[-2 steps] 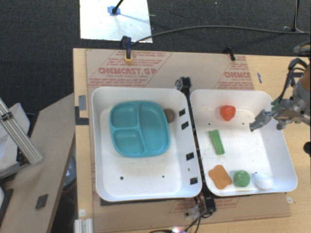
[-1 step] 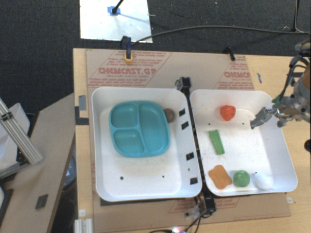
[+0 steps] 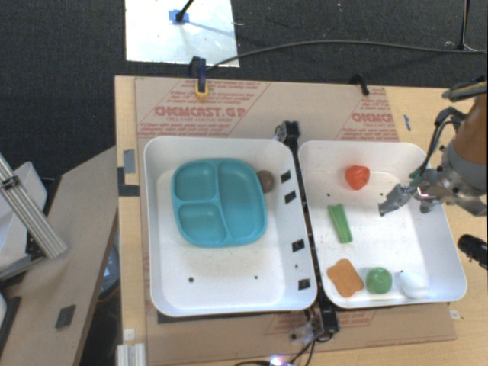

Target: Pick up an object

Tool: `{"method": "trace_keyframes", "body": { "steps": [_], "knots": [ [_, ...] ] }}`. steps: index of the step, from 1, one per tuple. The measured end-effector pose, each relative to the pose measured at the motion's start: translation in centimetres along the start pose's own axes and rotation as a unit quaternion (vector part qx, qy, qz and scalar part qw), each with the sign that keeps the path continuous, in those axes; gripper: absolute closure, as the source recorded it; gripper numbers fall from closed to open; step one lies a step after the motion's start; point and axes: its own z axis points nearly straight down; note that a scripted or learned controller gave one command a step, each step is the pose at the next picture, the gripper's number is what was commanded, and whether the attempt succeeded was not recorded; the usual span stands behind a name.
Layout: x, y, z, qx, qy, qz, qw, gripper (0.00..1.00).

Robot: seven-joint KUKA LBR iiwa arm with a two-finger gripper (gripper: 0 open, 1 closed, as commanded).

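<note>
Grey metal claw (image 3: pixel 398 201) hangs over the right bin (image 3: pixel 438 239), toward its right side, apparently above the bare floor; whether it is open or closed cannot be told. Left of it lies a green stick (image 3: pixel 340 223); farther, a red object (image 3: pixel 357 176). Along the near wall: orange piece (image 3: pixel 345 277), green ball (image 3: pixel 378 280), white object (image 3: pixel 415 283). The left bin (image 3: pixel 221 288) holds a teal divided plate (image 3: pixel 219 202), a small brown object (image 3: pixel 265 180) just beside it.

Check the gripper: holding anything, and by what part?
Nothing is held. The gripper is over bare floor of the right bin, apart from the red object and the green stick.
</note>
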Motion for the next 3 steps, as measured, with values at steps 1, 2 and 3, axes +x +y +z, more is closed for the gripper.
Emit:
{"method": "trace_keyframes", "body": {
  "steps": [1,2,3],
  "knots": [
    [0.2,0.2,6.3,0.001,0.000,0.000,1.0000,0.00],
    [0.2,0.2,11.5,0.001,0.000,0.000,1.0000,0.00],
    [0.2,0.4,10.2,-0.002,-0.001,0.000,1.0000,1.00]
  ]
}}
